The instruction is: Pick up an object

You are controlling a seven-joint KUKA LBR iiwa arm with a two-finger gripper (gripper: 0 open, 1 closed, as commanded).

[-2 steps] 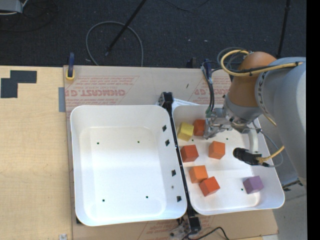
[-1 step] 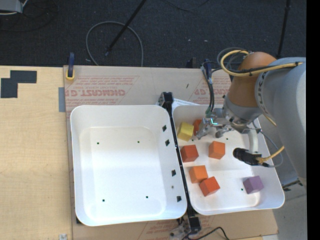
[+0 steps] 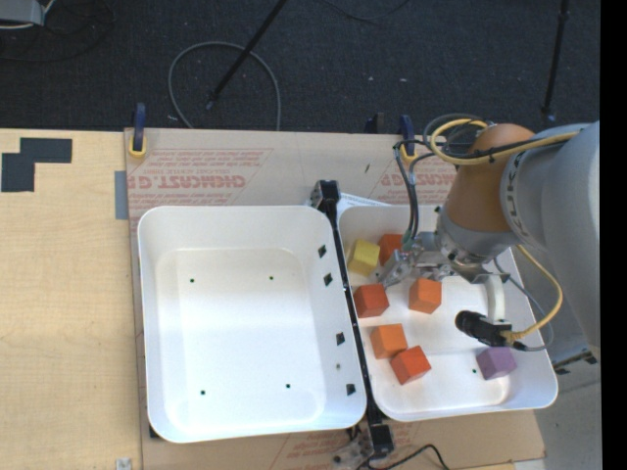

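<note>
Two white bins side by side on the bench: left bin (image 3: 167, 262) at frame centre-left, right bin (image 3: 534, 385) at lower right, the two touching along a black-clipped seam.

In the right bin, several blocks. Yellow block (image 3: 364, 256) at the upper left of that bin, hard against the seam side. Just right of it, an orange-red block (image 3: 391, 244), partly hidden by the gripper. Below these, a red-orange block (image 3: 371, 300) near the seam. Orange block (image 3: 424, 295) to its right, close under the gripper. Lower down, another orange block (image 3: 389, 340) and a red block (image 3: 411, 364), corner to corner (touching or nearly so). Purple block (image 3: 496, 362) at the bin's lower right, apart from the rest.

Arm (image 3: 549, 194) reaching in from the right edge, wrist down over the bin's upper half. Gripper (image 3: 411, 262) low between the orange-red and orange blocks; fingers too cluttered by cables and metalwork to read, so cannot tell whether spread or closed. Nothing visibly pinched.
</note>
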